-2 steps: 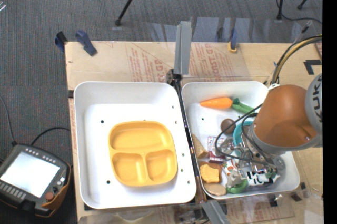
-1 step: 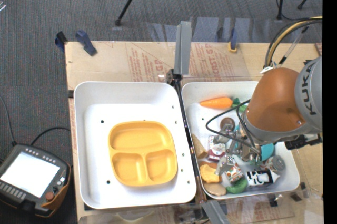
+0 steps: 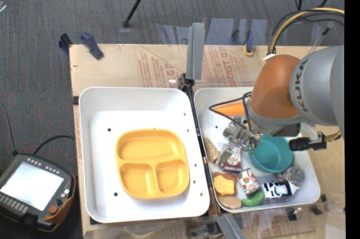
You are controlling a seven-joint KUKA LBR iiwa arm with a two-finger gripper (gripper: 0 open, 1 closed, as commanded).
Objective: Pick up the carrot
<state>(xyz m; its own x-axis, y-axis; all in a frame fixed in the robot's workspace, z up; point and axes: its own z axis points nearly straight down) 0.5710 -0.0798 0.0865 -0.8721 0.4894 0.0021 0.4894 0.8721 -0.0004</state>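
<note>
The tool (image 3: 235,139) hangs low in the right bin (image 3: 313,176), just below the carrot (image 3: 229,109), beside a teal cup (image 3: 272,154); whether it is open or closed, I cannot tell.

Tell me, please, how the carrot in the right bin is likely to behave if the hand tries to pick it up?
The carrot looks like a smooth, tapered orange wedge, probably a stiff plastic toy, so likely light. Its taper and glossy surface may let it slip out of a pinch. It lies flat near the right bin far wall, partly under the arm, so a push might slide it against the wall rather than roll it.
</note>
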